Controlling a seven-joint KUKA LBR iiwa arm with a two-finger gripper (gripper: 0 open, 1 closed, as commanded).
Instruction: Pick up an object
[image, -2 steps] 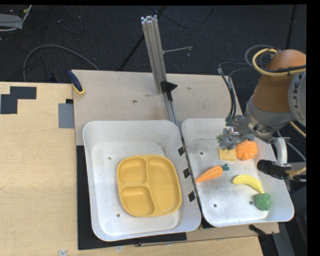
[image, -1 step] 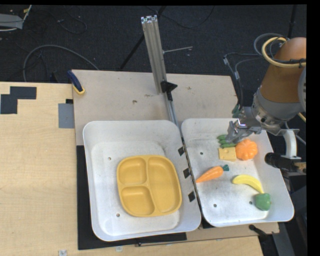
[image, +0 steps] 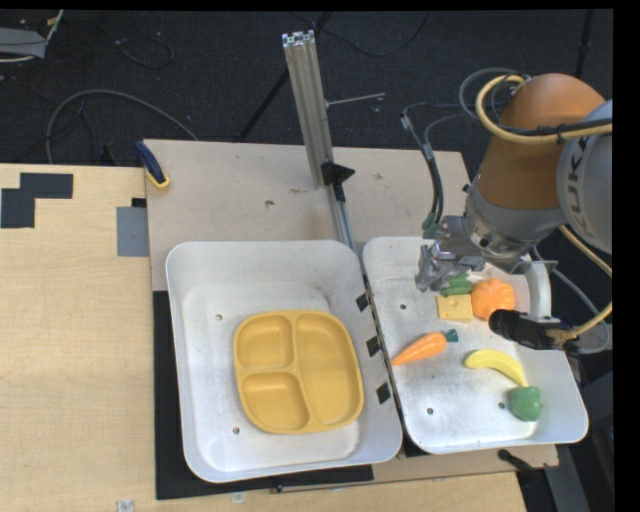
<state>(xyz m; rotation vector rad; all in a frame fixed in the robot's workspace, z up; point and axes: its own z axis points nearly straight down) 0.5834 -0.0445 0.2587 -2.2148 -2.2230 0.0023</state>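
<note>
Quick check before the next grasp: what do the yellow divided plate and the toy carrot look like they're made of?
Divided plate: probably moulded plastic, matte to satin yellow; uniform colour, rounded compartment ridges, soft sheen.
Toy carrot: likely plastic or rubbery toy material; even orange body, green tip, smooth surface. Whether it is hard or soft cannot be told from here.

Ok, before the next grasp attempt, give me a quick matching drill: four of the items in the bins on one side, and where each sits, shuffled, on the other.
Things:
1. yellow plastic divided plate
2. orange toy carrot
3. yellow toy banana
4. green round toy

Places:
A. right bin, nearest its front right corner
B. alone in the left bin
C. right bin, close to its left edge
D. right bin, between the carrot and the green toy

Pairs: 1-B, 2-C, 3-D, 4-A
</note>
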